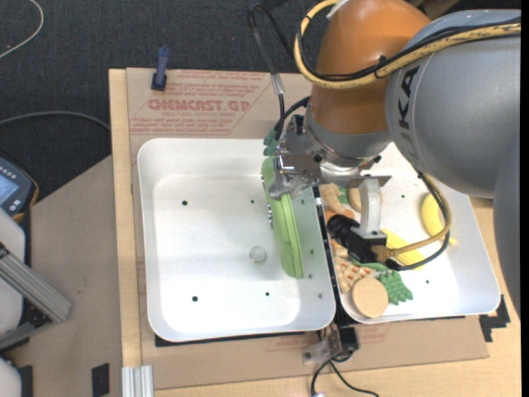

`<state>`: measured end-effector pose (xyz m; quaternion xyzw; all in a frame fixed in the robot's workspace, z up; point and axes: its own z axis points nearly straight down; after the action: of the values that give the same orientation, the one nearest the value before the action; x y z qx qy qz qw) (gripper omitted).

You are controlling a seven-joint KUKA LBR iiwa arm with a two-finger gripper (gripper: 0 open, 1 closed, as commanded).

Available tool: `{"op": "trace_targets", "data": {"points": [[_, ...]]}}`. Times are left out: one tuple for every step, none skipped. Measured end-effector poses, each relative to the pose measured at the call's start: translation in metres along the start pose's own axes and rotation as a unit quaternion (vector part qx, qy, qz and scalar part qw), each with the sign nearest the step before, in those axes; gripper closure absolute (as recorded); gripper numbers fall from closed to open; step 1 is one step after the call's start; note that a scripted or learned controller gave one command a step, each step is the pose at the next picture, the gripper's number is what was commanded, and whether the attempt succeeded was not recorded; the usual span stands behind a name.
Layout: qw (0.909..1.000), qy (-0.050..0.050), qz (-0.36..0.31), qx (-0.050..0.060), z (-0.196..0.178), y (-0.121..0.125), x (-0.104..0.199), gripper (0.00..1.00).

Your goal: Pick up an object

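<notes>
Two white bins (207, 222) on cardboard (207, 98) over dark carpet (124, 15); gripper (291, 188) state unclear

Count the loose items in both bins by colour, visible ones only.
Green: 2, long piece, leafy piece
Tan: 2, disc, piece
Yellow: 1, banana
Grey: 1, cap
Total: 6 that I can make out; the arm hides part of the right bin, so there may be more.

One fixed camera sits above the bench (198, 106) and looks down at a slant, near enough that the left bin (153, 246), the right bin (473, 281) and the arm (467, 114) entering from the right crowd its frame.
</notes>
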<state>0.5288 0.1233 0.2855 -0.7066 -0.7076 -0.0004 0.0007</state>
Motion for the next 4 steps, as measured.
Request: {"op": "trace_targets", "data": {"points": [[1.0, 0.0, -0.001, 0.001, -0.031, -0.043, 0.014, 1.0], [0.9999, -0.002, 0.004, 0.01, 0.109, -0.023, -0.066, 1.0], [0.9999, 0.004, -0.005, -0.011, -0.062, 0.044, 0.039, 1.0], [1.0, -0.001, 0.004, 0.003, -0.039, -0.013, -0.025, 1.0]]}}
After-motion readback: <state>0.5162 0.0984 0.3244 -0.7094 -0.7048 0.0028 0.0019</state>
